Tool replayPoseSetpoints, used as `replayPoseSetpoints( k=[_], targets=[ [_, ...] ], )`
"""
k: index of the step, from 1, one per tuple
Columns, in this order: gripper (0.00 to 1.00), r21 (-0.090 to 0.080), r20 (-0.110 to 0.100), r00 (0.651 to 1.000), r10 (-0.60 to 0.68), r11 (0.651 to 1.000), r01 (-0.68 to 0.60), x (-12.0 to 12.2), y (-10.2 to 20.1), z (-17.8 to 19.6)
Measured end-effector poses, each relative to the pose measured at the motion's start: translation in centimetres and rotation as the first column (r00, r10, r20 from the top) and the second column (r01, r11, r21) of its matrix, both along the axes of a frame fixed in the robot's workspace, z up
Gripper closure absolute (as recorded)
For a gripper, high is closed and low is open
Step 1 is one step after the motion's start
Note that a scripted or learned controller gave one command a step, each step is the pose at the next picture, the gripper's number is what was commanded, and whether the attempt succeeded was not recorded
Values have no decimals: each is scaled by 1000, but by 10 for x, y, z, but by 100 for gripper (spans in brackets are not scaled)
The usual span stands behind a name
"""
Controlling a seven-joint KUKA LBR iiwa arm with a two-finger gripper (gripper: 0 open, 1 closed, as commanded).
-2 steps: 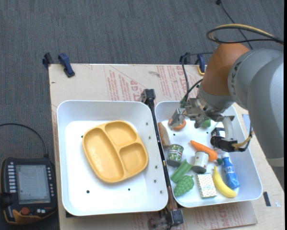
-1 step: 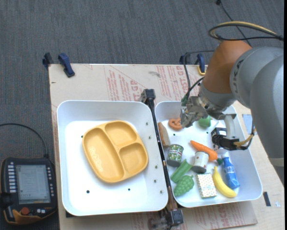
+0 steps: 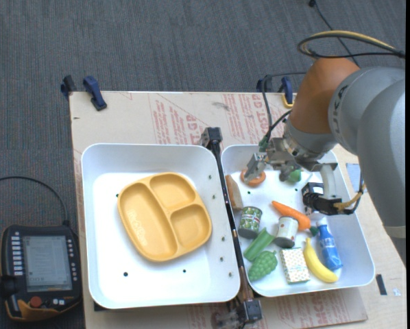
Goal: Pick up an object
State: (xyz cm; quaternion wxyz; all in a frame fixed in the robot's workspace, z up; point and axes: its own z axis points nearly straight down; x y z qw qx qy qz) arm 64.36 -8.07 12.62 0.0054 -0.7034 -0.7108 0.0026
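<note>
Overhead, gripper (image 3: 272, 163) with jaws parted and holding nothing, just beside small orange piece (image 3: 254, 177) in right bin (image 3: 359, 242).

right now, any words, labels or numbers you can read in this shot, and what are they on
Red print on the cardboard sheet under the bins: upside down and faint, not readable with confidence.
Label on the small can: too small to read.
Print on the blue bottle: too blurred to read.
Screen of the handheld pendant: too small to read.
Nothing else carries legible text.
</note>
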Motion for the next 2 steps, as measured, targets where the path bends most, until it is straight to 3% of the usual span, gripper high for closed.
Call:
replayPoseSetpoints(
  k=[1, 2],
  targets=[
    [0, -3, 7, 1000, -8, 1000, 8, 0, -4, -39],
    [100, -2, 6, 1000, -7, 1000, 7, 0, -3, -29]
  ],
)
